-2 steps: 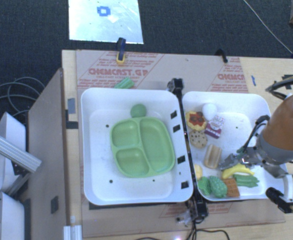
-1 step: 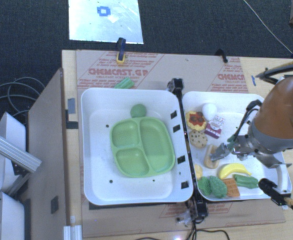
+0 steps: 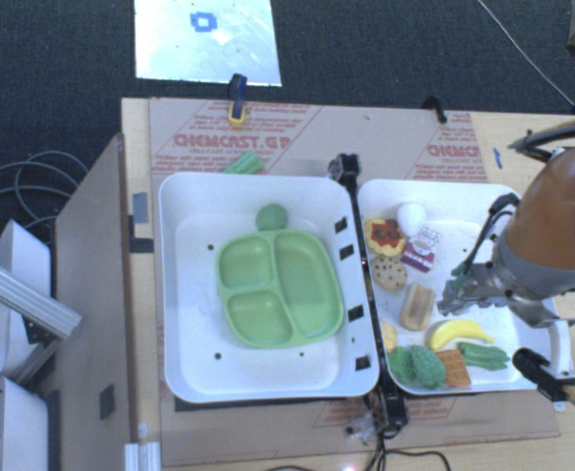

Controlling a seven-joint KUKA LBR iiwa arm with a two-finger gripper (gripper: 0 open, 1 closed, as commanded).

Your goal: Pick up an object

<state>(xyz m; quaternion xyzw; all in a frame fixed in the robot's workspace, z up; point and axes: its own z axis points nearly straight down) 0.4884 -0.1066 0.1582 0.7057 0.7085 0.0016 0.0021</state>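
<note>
- Nearest me, in the right bin (image 3: pixel 523 386), a green leafy toy (image 3: pixel 417 366) lies by the front wall.
- A banana (image 3: pixel 458 334) lies just behind it.
- The tool (image 3: pixel 461 292) hovers just above the banana; I cannot tell its grip.
- Farther left, a green tray (image 3: pixel 278 287) fills the left bin (image 3: pixel 184 292).

The left bin (image 3: pixel 184 263) had open floor only along its walls, because a green divided tray (image 3: pixel 280 287) filled its middle and a green ball (image 3: pixel 272 217) lay just behind the tray. The right bin (image 3: pixel 484 199) was crowded on its left and front side: a white egg (image 3: pixel 410 213), a pizza slice (image 3: pixel 383 235), a cookie (image 3: pixel 390 275), a bread piece (image 3: pixel 417 305), a banana (image 3: pixel 459 333) and green vegetables (image 3: pixel 417 366) lay close together. Its back right part was bare. The arm (image 3: pixel 562 226) and the hand (image 3: pixel 461 292) stood over the right side of this bin. Black clips (image 3: pixel 346 168) sat on the wall between the bins.
</note>
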